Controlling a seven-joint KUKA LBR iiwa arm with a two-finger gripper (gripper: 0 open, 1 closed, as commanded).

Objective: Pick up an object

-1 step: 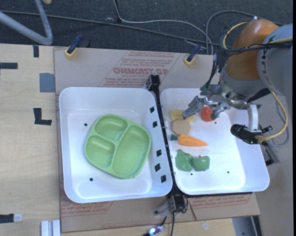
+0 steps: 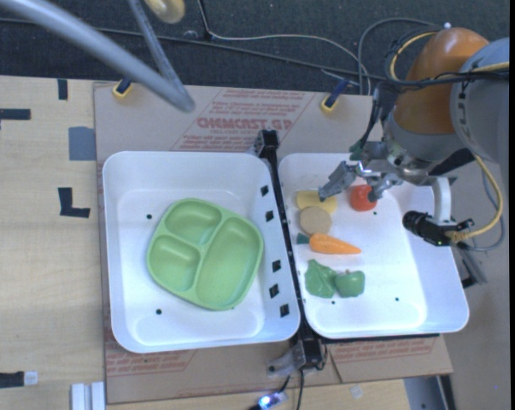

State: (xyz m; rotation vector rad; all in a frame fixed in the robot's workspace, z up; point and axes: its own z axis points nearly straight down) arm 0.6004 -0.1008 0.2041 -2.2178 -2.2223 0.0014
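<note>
2 white bins [image 2: 120,229]; 1 green divided plate [image 2: 206,252]; 1 carrot [image 2: 334,246]; 1 red tomato [image 2: 362,197]; 1 green veg piece [image 2: 334,281]; 1 tan round item [image 2: 315,220]; 1 yellow item [image 2: 307,200].

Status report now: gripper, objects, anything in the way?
Gripper over right bin, beside tomato, nothing held. Carrot and green toys lie loose. Path clear.

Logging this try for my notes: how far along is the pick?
Done: the arm has reached over the right bin, and the gripper sits above the red tomato and the yellow piece. In hand: nothing visibly held; every item lies on the bin floor, including the carrot, the beige round and the green vegetables. Left: close on one item and lift it.
</note>
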